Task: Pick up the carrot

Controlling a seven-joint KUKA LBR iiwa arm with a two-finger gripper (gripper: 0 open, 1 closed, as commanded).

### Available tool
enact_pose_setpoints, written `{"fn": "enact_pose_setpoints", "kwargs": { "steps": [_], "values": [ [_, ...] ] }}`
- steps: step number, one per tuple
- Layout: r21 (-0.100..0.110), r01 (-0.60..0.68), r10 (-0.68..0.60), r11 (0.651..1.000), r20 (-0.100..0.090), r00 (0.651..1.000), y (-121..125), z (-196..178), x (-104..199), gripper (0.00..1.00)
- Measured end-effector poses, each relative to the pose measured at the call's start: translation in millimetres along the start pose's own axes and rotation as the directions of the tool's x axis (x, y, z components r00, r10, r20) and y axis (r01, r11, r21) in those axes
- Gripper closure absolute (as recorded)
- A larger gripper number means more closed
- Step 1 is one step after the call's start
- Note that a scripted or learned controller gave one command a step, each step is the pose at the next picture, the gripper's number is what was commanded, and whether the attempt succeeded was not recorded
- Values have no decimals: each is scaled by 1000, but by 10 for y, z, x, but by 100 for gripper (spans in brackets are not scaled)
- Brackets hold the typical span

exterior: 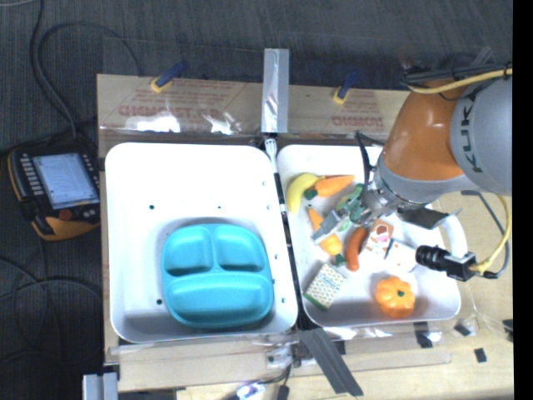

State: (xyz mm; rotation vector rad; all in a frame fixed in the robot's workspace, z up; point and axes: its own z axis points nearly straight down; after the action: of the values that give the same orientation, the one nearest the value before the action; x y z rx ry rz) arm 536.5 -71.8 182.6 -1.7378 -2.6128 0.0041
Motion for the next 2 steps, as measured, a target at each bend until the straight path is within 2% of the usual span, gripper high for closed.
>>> {"fn": "enact_pose_setpoints", "kwargs": {
  "steps": [1,2],
  "values": [
    [-11,106,-106,994,5,994,100,921,-490,0],
    [-15,106,-106,994,3,994,113,824,-476,100]
  ]
}}
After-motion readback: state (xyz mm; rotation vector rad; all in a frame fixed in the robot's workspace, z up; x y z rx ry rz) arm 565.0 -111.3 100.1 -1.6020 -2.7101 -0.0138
